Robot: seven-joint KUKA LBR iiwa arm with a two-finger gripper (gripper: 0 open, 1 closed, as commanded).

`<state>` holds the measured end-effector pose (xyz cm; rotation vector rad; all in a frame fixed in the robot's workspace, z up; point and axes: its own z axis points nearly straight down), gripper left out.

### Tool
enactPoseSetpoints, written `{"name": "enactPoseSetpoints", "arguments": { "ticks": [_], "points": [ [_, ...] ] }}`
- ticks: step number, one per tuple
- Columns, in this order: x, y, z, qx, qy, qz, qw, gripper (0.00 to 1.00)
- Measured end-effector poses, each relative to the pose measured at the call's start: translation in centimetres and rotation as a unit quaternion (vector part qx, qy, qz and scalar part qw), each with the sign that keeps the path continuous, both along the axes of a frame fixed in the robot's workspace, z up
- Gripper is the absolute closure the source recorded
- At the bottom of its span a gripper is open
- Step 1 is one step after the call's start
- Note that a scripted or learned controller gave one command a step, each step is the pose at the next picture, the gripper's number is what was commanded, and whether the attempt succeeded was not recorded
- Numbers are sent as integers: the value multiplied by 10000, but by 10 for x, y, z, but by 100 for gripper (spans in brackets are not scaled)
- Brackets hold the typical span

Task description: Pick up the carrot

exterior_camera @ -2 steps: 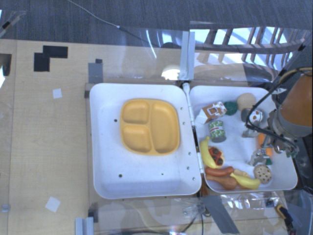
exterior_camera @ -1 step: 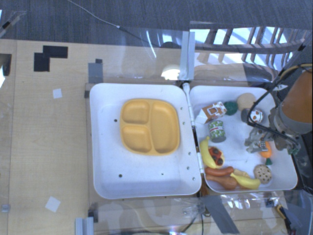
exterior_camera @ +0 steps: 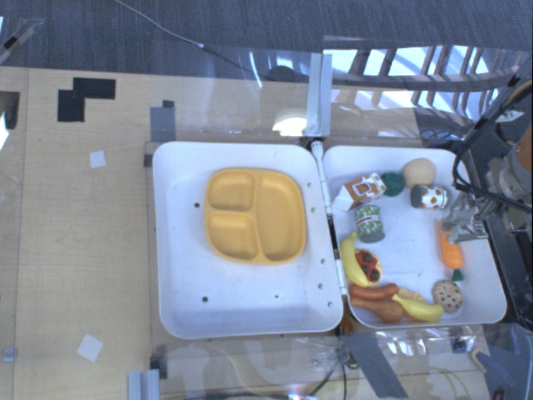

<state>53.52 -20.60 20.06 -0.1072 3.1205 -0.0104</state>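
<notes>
Gripper (exterior_camera: 463, 226) sits low over the right edge of the right bin (exterior_camera: 416, 261), reaching in from the right side of the view. Its metallic end is directly above the top of the carrot (exterior_camera: 451, 252); whether it is released or clenched cannot be told from this angle, and no contact with the carrot can be confirmed.

Carrot: orange, lying roughly lengthwise along the right wall of the right bin, green end up toward the gripper. Just below it, a round speckled cookie (exterior_camera: 447, 295) near the bin's lower right corner.

Other contents of the right bin, moving away from the gripper:
- small white can with a red label (exterior_camera: 430, 197), just left of the gripper
- beige ball (exterior_camera: 419, 172) at the top
- small carton with brown markings (exterior_camera: 365, 188) touching a dark green item (exterior_camera: 391, 184)
- upright green-labelled can (exterior_camera: 369, 222) near the centre
- 2 bananas: 1 (exterior_camera: 358, 263) by the left wall, 1 (exterior_camera: 420, 307) along the bottom
- 2 sausages (exterior_camera: 376, 300) at the bottom left, side by side

Left bin (exterior_camera: 179, 248): 1 yellow plate with 3 compartments (exterior_camera: 254, 215), about centred.

Both bins rest side by side on the pale wood surface (exterior_camera: 75, 248). Black markers (exterior_camera: 83, 98) are at its upper left.
</notes>
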Motion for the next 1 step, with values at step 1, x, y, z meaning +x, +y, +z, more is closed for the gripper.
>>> {"name": "enactPoseSetpoints", "arguments": {
  "ticks": [1],
  "points": [
    [-25, 0, 12, -25, 54, 3025, 9531, 100]
  ]
}}
